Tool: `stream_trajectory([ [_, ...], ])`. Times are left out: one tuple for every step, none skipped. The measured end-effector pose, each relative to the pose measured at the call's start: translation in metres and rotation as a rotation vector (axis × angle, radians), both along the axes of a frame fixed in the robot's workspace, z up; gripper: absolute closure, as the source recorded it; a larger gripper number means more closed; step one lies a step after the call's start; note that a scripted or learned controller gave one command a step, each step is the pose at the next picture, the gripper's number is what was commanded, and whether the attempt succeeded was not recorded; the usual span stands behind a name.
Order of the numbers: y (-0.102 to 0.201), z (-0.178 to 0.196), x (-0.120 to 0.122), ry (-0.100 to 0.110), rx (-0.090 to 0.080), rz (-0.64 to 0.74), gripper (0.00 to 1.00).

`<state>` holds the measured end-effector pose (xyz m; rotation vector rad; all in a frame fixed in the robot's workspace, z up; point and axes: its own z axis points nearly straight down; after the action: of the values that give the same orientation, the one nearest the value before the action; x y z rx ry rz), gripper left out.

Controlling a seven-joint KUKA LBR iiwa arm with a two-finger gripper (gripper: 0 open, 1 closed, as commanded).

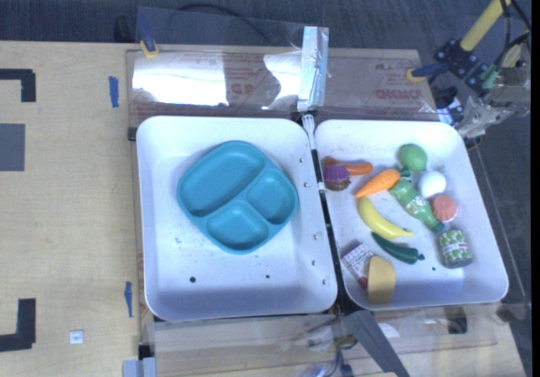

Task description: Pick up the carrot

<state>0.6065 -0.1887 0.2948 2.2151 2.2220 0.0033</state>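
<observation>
Two bins sat side by side, and the carrot [378,182] lay among crowded toy foods in the right bin [485,282], touching the banana [380,218], so any grasp looked tight.

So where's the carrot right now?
The carrot lies in the right bin, near its middle top, just above the banana and beside the green bottle.

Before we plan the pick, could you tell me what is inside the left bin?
The left bin holds a blue divided plate, its three compartments bare. Small dark specks dot the bin floor. Whatever lies beneath the plate is covered.
</observation>
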Motion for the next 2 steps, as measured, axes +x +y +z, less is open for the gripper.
stream_trajectory([
  [0.0684, -0.0182, 0.0439, 0.002, 0.002, -0.057, 1.00],
  [0.0657, -0.0170, 0.0436, 0.001, 0.000, -0.060, 0.00],
])
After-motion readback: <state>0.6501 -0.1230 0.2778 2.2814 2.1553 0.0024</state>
